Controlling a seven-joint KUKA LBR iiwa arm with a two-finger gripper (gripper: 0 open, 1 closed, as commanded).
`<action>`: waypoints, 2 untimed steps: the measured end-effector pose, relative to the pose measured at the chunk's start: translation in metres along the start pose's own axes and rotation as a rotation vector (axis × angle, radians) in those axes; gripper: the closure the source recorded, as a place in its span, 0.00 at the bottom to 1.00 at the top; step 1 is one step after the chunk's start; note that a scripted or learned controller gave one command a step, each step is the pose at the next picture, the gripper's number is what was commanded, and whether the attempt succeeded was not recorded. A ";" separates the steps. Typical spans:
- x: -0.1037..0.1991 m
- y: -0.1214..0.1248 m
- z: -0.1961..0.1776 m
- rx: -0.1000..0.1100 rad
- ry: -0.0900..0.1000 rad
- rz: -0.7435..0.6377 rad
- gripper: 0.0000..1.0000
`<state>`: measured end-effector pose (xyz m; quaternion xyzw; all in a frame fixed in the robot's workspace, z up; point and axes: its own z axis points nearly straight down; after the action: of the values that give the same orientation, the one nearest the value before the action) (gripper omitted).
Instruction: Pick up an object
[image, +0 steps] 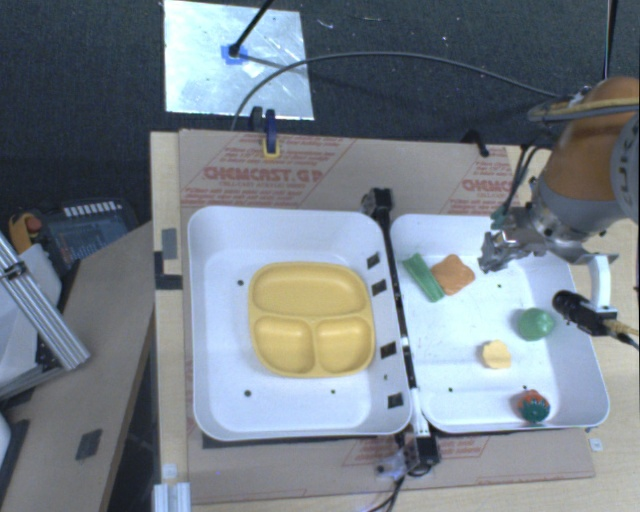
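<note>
Camera view: tan bench board (330, 165) on dark carpet; foil sheet (238, 58) upper left. Left white bin (215, 330) holds yellow three-compartment plastic tray (310, 318). Right white bin (440, 400) holds green stick (422, 277) touching orange wedge (455, 273), green ball (536, 323), yellow chunk (495, 354), red-green ball (533, 405). Gripper (493, 255) upper right, over bin, near orange wedge; grasp state cannot be told.

This place looks like a robotics laboratory, not a home. The worktop (330, 160) is a printed board lying on dark carpet. At its middle two white bins (215, 400) stand side by side. Loose black cables (400, 62) run behind the bins. Left of the bins are an aluminium profile (40, 310) and an electronic device (85, 235). A grey and orange industrial arm (590, 160) reaches over the bins.
</note>
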<state>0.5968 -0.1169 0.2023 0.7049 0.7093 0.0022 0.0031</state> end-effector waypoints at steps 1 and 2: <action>0.000 0.001 -0.019 0.004 0.001 0.000 1.00; 0.044 0.008 -0.015 0.005 0.003 -0.003 1.00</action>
<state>0.6047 -0.0725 0.2176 0.7039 0.7103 0.0014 0.0003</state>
